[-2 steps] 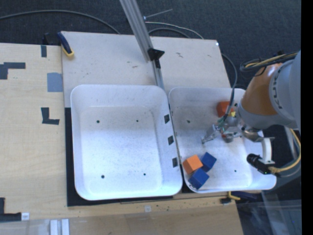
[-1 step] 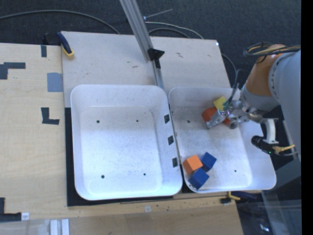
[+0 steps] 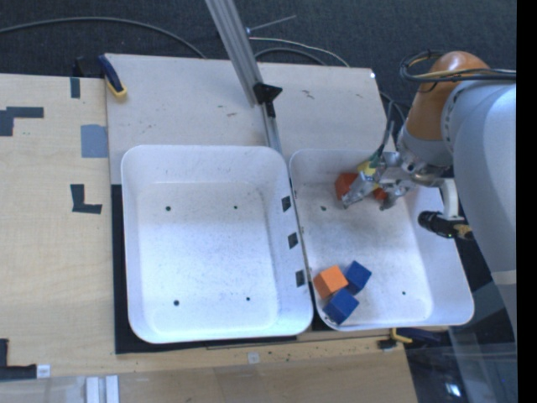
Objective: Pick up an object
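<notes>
In the right bin (image 3: 419, 305) a red object (image 3: 346, 181) lies near the far wall. My gripper (image 3: 369, 196) hangs right over it, low in the bin, with its two fingers (image 3: 352, 196) spread apart. The red object shows at the left finger, and a sliver of red shows between the fingers. Nothing is lifted. An orange block (image 3: 331, 280) and two blue blocks (image 3: 358, 275) (image 3: 341, 306) sit bunched at the bin's near left corner, well away from the gripper.
The left bin (image 3: 134, 250) stands beside the right one, sharing a raised rim (image 3: 289, 225). A slanted metal post (image 3: 239, 49) rises behind the bins. The arm's grey body (image 3: 487, 166) fills the right side above the bin's edge.
</notes>
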Available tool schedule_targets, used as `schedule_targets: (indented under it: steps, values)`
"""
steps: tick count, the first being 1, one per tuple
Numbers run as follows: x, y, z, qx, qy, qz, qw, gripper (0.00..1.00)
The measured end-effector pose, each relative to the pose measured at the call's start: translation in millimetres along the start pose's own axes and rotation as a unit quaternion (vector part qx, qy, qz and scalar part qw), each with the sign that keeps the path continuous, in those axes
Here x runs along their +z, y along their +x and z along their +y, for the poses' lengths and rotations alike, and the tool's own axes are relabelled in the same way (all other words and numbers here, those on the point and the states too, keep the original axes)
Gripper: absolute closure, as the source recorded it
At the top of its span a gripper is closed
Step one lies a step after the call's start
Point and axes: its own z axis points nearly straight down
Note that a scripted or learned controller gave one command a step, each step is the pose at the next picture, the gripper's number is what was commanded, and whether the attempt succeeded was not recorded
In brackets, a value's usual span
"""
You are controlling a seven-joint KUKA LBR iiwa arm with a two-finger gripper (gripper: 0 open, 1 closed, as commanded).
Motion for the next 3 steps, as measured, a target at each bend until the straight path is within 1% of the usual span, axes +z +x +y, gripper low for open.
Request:
schedule_targets:
  steps: [1, 2, 3]
  values:
    - [-0.8, 34.9, 9.9, 0.007, 0.011, -0.007, 0.9999, 0.00]
    - [1.6, 44.0, 9.4, 0.009, 0.009, -0.009, 0.9999, 0.00]
    - [-0.4, 77.6, -19.5, 0.000, -0.031, -0.006, 0.9995, 0.00]
